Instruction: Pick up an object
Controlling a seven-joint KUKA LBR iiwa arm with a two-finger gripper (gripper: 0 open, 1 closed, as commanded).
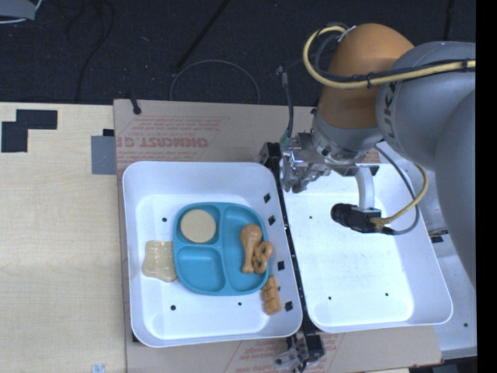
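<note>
Left bin (147, 200): drumstick (251, 247) on blue tray (203, 274), well apart from jaws (299, 179).

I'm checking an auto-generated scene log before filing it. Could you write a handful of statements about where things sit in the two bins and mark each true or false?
1. The blue tray lies in the left bin. True.
2. The round tan piece sits in the tray's upper left compartment. True.
3. The pale toast-shaped piece lies inside the tray's big lower compartment. False: it lies on the bin floor, against the tray's left edge.
4. The gripper is over the middle of the left bin. False: it is near the top of the divider between the bins, at the upper left corner of the right bin.
5. The drumstick-shaped piece lies in the tray's right compartment. True.
</note>
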